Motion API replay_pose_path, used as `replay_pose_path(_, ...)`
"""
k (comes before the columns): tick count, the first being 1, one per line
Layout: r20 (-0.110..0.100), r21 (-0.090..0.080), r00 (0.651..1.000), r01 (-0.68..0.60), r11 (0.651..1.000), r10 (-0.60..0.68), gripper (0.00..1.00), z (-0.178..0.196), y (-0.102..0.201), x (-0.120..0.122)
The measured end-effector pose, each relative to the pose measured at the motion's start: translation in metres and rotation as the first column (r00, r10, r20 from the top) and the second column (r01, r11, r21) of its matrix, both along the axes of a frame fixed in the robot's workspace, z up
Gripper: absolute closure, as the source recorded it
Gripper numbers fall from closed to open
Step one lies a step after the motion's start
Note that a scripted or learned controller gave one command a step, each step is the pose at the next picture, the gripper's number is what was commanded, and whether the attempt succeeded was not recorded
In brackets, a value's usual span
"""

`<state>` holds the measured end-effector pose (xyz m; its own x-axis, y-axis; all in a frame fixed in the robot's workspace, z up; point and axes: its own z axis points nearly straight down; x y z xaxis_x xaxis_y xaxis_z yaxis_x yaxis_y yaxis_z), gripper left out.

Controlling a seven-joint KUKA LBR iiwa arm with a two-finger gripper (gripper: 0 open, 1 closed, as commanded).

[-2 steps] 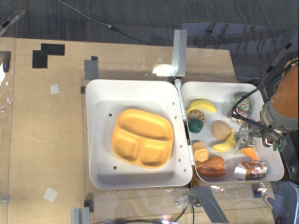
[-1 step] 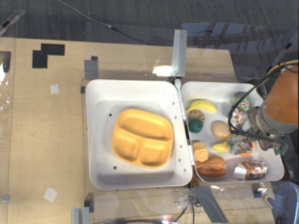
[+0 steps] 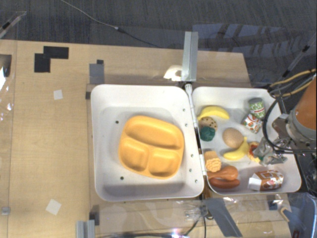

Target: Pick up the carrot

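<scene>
One carrot [image 3: 253, 151], perhaps, beside claw [image 3: 266, 155]

Lying flat, pale wood tabletop [image 3: 49, 148], carrying 2 white bins side by side, touching at the middle: left bin [image 3: 106, 182] w/ yellow tray inside, right bin [image 3: 290, 185] w/ toy food. Also bearing black L-shaped patch [image 3: 49, 57] at far left & small pale squares [image 3: 58, 94].
</scene>
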<state>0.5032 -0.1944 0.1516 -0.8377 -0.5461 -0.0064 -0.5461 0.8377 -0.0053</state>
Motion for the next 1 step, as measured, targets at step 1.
replay_pose_path(1,-0.001,0.003,0.996,0.087,0.996,-0.087,1.00,-0.0070,-0.0084,-0.0010)
